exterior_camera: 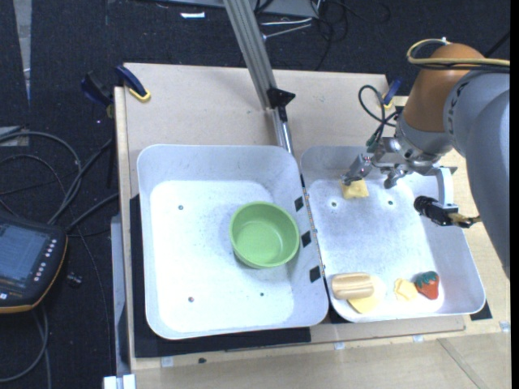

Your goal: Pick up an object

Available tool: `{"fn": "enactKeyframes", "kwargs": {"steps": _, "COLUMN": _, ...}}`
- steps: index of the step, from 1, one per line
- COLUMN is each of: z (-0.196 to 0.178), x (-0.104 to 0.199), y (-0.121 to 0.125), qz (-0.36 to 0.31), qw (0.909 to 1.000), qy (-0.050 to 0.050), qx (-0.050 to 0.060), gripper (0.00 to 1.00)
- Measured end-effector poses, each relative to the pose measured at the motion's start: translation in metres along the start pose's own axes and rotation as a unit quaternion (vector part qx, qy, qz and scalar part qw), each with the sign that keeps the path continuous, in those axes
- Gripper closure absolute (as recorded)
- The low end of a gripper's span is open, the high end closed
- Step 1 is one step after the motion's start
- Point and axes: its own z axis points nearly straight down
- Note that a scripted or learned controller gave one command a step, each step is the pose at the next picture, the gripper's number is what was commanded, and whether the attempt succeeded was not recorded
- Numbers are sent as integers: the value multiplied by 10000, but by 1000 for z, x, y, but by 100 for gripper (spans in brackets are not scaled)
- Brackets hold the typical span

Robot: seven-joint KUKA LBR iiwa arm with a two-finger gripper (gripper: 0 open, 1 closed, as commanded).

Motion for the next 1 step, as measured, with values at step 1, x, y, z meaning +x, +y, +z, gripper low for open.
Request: {"fn": "enactKeyframes", "kwargs": {"steps": 1, "z": -11, "x": 0, "y": 0, "qz": -3, "qw": 10000, "qy": -3, "qx": -6, "gripper": 100}}
